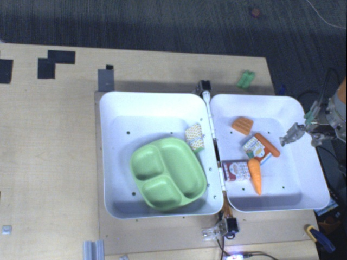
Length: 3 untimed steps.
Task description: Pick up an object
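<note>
While gripper (304, 133) hovers, carrot (255, 175) lies tip-down

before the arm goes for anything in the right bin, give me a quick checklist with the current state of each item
1. End effector over the right bin: ok, it sits above the bin's right side.
2. End effector holding nothing: ok, nothing shows between its fingers.
3. Finger opening wide enough: cannot tell at this size.
4. A target lying free: not ok for most; the carrot touches the red-brown packet, and the small box lies against the orange-red stick.
5. An isolated option: ok, the orange waffle piece lies apart from the cluster.
6. Left bin contents out of the path: ok, the green divided plate stays there.
</note>
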Motion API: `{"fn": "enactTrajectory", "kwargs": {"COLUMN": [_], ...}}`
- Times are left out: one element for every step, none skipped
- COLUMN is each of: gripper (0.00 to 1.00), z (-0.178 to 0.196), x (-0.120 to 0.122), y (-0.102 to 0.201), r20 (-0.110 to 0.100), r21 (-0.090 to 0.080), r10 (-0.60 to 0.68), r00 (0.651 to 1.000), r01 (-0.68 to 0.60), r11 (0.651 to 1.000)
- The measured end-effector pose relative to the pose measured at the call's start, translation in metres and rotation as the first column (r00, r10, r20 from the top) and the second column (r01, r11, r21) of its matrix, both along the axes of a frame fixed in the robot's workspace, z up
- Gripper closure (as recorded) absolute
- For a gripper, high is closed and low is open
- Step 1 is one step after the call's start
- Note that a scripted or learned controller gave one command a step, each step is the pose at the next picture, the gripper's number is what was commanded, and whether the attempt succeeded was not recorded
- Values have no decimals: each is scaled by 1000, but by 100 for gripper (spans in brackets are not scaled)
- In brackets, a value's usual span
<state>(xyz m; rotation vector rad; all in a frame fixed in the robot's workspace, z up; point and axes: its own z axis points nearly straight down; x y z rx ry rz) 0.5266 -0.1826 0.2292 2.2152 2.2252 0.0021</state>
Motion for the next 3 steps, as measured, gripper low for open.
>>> {"fn": "enactTrajectory", "kwargs": {"gripper": [0, 0, 100], "z": [-138, -143, -131], "x": [53, 57, 59], "y": [-21, 27, 26], "r20": [-2, 4, 10], "r21": [2, 0, -2], "r10": [1, 1, 2], "r00": [1000, 1000, 1000], "r01": [-1, -1, -2], "r11": [1000, 1000, 1000]}}
